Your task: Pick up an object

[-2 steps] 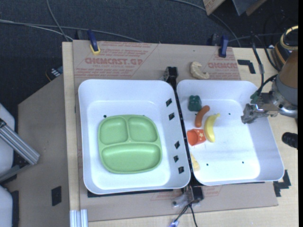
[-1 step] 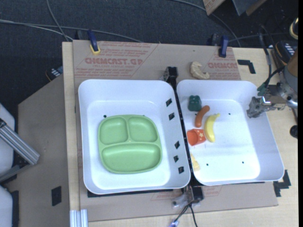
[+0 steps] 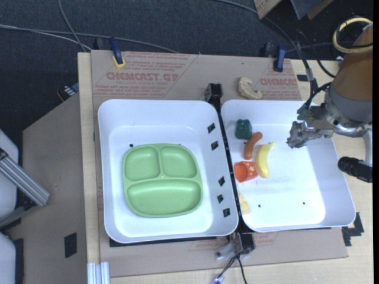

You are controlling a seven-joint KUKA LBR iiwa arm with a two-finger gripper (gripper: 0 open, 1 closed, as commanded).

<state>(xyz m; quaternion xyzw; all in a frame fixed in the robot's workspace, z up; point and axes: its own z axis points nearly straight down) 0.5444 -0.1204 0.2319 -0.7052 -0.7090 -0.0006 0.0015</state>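
1. Red print on the brown board beneath the bins reads "CHEMCAST GP". It shows most clearly behind the left bin, up and well to the left of the gripper. A second run of the same red print behind the right bin is partly covered by a pale, curled object, so only fragments can be read there.

2. The objects for picking lie in the right bin, all to the left of the gripper:
   - a yellow banana, curved and lying roughly lengthwise, is the nearest, just down and left of the gripper but apart from it;
   - a reddish-orange sausage sits beside the banana, farther left;
   - a dark green piece lies beyond the sausage, near the bin's back-left corner;
   - a red-orange piece touches the banana's lower end.

3. The gripper hangs over the right bin's upper right part, with bare white floor below it. Nothing is seen between its fingers, but they are small and dark, and whether they are spread or closed cannot be told.

4. A small yellowish scrap at the right bin's left wall is too small to identify.

5. The left bin, well left of the gripper, holds a green divided plate with three compartments.

6. The arm is cut off by the picture's right side.
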